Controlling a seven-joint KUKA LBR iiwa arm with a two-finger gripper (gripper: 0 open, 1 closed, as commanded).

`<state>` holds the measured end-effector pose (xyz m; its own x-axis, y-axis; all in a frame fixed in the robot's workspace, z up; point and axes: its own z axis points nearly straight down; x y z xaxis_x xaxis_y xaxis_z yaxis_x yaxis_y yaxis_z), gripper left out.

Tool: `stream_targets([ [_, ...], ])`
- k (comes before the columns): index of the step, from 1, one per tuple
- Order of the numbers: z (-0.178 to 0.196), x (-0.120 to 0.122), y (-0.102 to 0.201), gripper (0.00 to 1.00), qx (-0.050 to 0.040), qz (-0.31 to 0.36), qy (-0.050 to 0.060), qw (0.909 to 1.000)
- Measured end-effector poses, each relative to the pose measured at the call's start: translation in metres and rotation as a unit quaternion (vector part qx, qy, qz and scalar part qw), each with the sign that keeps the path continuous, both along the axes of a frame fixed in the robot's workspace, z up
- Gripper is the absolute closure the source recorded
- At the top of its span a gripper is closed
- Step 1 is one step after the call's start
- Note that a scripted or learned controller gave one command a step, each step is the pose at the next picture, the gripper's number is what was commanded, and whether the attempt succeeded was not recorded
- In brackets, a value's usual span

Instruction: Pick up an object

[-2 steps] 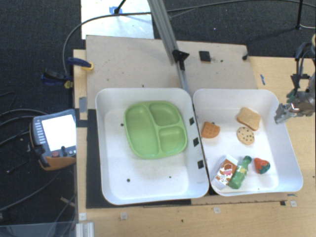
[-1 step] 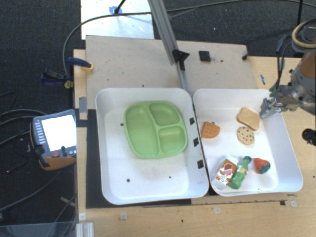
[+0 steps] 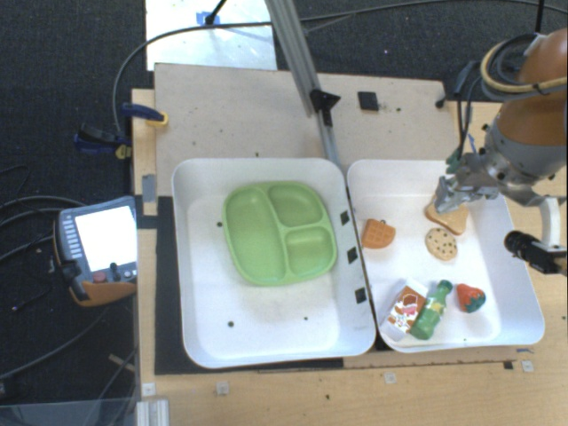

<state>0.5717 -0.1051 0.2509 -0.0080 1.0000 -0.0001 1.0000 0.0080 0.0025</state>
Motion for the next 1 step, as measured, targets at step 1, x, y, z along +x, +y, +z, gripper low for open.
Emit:
stream_targets([
  [1,-0.0126,0.0192,0.0500,1.00,0.0002,0.000,0.000,1.0000],
])
